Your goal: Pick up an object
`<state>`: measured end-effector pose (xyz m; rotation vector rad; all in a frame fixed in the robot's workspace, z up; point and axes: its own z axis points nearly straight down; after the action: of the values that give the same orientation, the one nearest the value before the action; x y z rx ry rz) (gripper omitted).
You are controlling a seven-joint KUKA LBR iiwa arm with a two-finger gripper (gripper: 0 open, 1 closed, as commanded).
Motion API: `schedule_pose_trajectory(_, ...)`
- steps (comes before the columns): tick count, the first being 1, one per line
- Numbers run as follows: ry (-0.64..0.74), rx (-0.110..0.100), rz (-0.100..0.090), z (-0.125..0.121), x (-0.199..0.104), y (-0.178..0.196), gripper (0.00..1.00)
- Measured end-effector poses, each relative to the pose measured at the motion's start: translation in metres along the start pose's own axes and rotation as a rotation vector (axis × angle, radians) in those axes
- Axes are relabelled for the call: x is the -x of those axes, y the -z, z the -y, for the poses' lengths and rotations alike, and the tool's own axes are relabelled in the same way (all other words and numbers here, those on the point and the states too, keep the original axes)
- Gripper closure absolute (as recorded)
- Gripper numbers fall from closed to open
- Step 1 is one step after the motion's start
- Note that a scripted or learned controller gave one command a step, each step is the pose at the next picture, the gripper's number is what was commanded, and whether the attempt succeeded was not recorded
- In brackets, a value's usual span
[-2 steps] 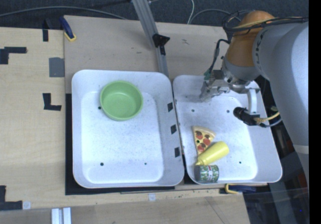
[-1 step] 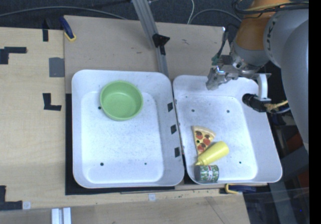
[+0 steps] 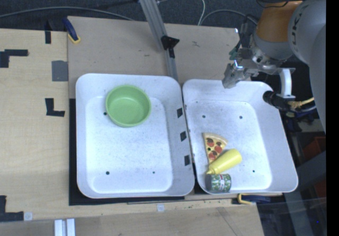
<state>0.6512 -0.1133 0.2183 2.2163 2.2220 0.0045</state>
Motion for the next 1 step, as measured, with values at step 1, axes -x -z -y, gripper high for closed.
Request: schedule_pose_trajectory(1,0.0,0.001,0.0,-0.0014,-0.0005,0.0536,1.0)
